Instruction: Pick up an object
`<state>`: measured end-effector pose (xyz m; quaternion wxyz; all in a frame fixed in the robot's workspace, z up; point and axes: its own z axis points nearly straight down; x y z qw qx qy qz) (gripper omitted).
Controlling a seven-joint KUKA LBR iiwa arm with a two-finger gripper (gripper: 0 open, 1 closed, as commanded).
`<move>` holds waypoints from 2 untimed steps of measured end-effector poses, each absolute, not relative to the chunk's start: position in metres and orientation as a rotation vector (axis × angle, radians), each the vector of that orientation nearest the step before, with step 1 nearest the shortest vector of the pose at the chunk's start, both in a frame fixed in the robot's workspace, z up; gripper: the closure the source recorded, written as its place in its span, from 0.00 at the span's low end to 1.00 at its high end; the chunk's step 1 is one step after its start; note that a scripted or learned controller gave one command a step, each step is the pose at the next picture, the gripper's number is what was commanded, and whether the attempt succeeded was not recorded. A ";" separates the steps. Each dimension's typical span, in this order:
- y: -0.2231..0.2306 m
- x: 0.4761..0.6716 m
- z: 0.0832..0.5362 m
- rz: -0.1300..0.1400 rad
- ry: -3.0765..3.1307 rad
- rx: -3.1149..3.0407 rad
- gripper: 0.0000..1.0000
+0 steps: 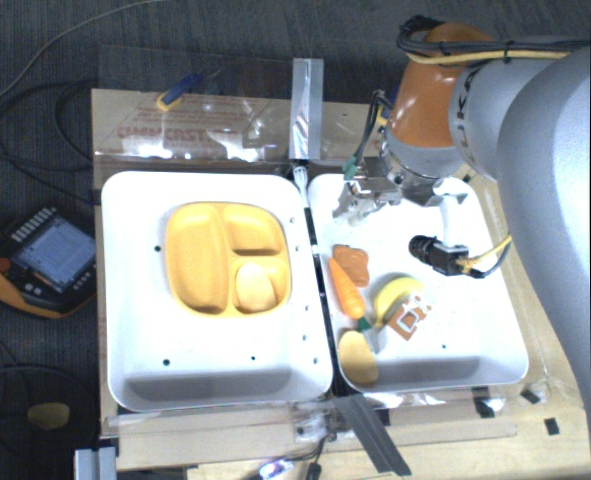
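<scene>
My gripper (360, 204) hangs over the back left part of the right bin (475, 363), below the orange wrist band. Nothing shows between its fingers. In front of it, along the bin's left side, lie a brown bread-like piece (352, 261), an orange carrot (347, 290), a yellow banana (396, 295) with a small orange-and-white block (409, 320) beside it, and a tan spoon-shaped piece (358, 355) at the front left corner. The gripper stands a short way behind the brown piece, apart from it.
The left bin (135, 368) holds a yellow divided tray (205, 253). A black cable fitting (437, 253) hangs off the arm over the right bin's middle. The grey arm covers the right side. A clear plastic sheet (205, 118) lies behind the bins.
</scene>
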<state>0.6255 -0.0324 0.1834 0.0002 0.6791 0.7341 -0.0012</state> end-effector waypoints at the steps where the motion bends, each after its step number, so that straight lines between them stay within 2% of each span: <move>1: -0.033 0.625 0.183 -0.005 2.306 2.133 0.00; 2: -0.059 0.557 0.183 -0.004 2.405 2.023 0.00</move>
